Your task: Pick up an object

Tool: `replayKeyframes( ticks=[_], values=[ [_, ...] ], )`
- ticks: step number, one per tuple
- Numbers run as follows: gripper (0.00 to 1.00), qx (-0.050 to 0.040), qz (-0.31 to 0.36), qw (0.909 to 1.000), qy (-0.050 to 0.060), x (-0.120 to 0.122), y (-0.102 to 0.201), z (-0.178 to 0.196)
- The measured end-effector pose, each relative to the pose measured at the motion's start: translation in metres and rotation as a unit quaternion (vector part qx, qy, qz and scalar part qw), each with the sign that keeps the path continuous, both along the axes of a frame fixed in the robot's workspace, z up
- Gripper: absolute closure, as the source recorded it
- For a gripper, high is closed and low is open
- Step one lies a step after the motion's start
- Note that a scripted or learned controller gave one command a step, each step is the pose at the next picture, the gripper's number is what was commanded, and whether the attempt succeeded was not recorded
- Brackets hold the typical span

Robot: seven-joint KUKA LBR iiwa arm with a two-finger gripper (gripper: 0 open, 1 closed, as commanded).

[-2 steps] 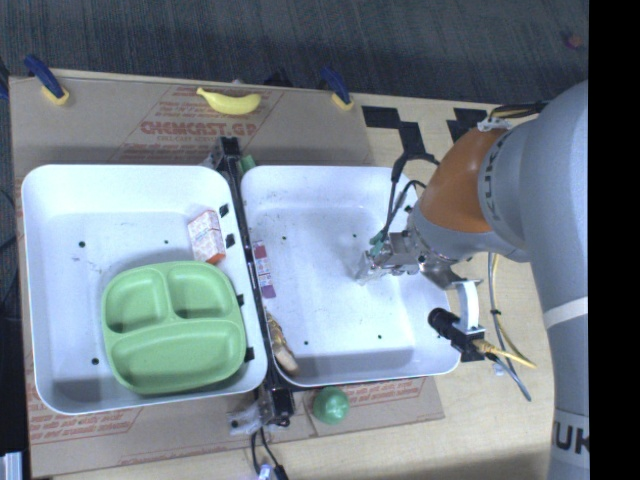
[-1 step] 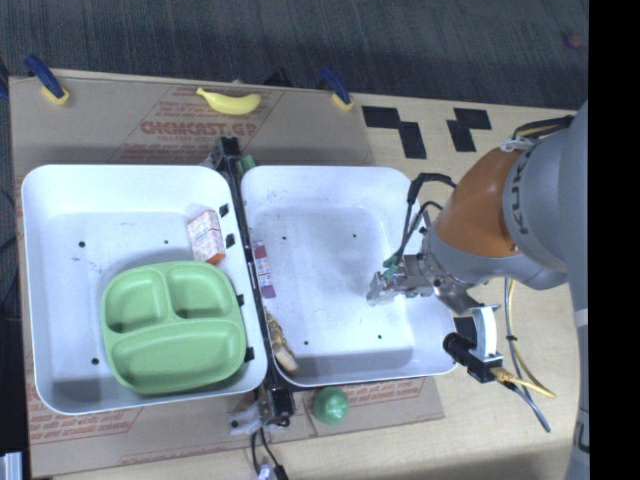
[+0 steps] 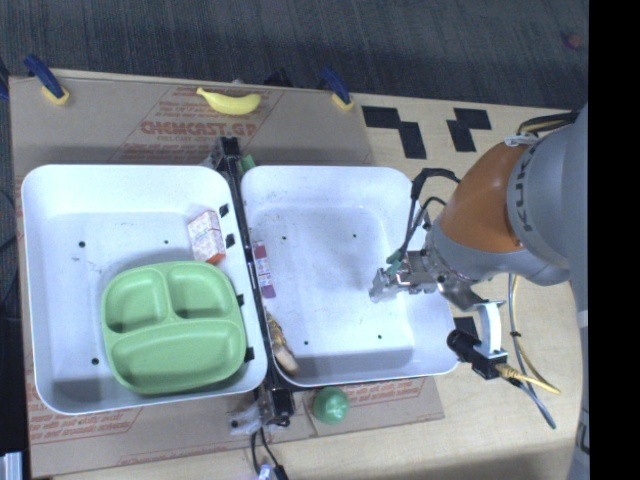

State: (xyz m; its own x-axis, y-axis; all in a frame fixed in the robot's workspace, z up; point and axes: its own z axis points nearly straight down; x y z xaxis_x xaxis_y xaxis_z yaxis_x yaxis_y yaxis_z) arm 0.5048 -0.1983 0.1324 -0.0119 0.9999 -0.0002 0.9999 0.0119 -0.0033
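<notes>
The arm (image 3: 500, 218) was seen reaching in from the right over the right bin (image 3: 330, 173). The left bin (image 3: 60, 188) was taken up mostly by a green divided tray (image 3: 175, 323), lying flat, long axis roughly left-right.

The gripper (image 3: 383, 286) was placed low over bare floor in the right half of the right bin. Nothing was seen between its tips, and its spread could not be told (too small and blurred).

Progress was judged as early: nothing was lifted or held, so the whole pick was left to do.

No object was found under the gripper. The nearest candidates were noted well apart from it, against the right bin's left wall:
- A slim red-and-white packet (image 3: 261, 268) lay flat, long axis up-down in the view, along the divider.
- A brownish item (image 3: 281, 348) lay in the lower left corner, long axis also roughly up-down, slightly slanted (kind not told).

An orange packet (image 3: 205, 236) was marked in the left bin, just above the tray. A banana (image 3: 229, 99) and a green ball (image 3: 330, 404) were logged outside both bins.
</notes>
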Motion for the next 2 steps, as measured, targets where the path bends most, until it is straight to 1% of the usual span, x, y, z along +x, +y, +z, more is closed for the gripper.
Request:
replayKeyframes(
  ticks=[2],
  values=[
    [1.00, -0.0007, 0.004, 1.0000, -0.001, 0.002, 0.000, 0.021]
  ],
)
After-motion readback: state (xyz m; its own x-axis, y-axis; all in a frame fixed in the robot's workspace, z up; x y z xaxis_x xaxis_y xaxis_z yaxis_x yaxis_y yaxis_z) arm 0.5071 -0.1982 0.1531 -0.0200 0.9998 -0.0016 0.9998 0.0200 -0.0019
